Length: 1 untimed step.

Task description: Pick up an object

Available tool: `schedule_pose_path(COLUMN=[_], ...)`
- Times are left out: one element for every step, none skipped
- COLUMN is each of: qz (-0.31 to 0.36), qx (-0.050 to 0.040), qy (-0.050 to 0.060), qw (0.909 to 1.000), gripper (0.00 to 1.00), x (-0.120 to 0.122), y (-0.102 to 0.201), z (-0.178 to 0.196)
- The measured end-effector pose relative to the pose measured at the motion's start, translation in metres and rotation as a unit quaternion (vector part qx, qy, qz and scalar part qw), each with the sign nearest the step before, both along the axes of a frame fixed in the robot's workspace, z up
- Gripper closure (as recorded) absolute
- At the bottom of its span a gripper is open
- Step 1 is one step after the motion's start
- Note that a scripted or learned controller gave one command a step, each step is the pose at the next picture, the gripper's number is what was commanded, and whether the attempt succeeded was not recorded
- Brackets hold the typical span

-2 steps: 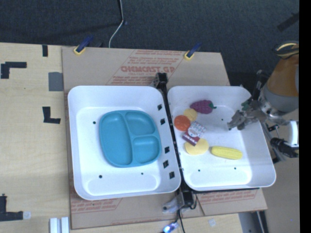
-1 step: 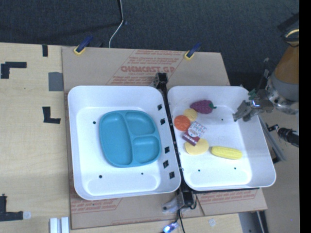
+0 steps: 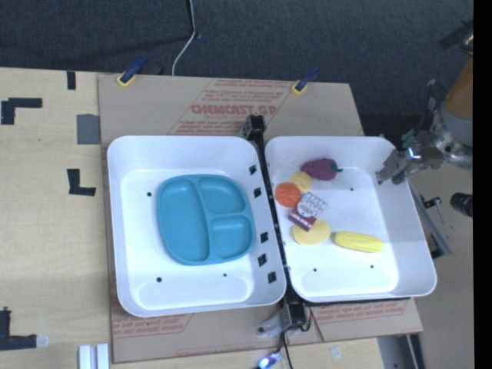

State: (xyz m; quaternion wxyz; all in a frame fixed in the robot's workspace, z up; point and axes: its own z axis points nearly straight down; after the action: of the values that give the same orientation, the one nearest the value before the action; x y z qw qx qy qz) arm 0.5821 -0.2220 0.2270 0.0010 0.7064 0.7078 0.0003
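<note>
Camera view: two shallow white bins are seen side by side on the worktop [image 3: 46, 206], which is covered under them by a cardboard sheet [image 3: 231, 106]. In the left bin [image 3: 127, 167] a blue divided plate [image 3: 206, 218] lies flat near the middle. In the right bin [image 3: 407, 260] a small cluster of objects is gathered toward the left wall: a purple eggplant-shaped toy [image 3: 320, 168] at the top, a small yellow piece [image 3: 301, 181] just below and left of it, an orange round piece [image 3: 287, 195] beside the divider, a white-and-red packet [image 3: 310, 208] touching the pieces around it, and a yellow disc [image 3: 311, 234] under the packet. A yellow corn-shaped toy [image 3: 358, 241] lies apart to the right, on its side. The gripper [image 3: 392, 169] is seen over the right bin's upper right rim, well apart from all objects; nothing is seen between its fingers, and whether they are spread or pressed together cannot be told.
</note>
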Motion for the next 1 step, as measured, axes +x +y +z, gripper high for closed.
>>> schedule_pose_path(qz=[0.002], qx=[0.0013], qy=[0.001], qw=[1.0000], gripper=[1.00], x=[-0.0017], y=[0.0494], z=[0.0083])
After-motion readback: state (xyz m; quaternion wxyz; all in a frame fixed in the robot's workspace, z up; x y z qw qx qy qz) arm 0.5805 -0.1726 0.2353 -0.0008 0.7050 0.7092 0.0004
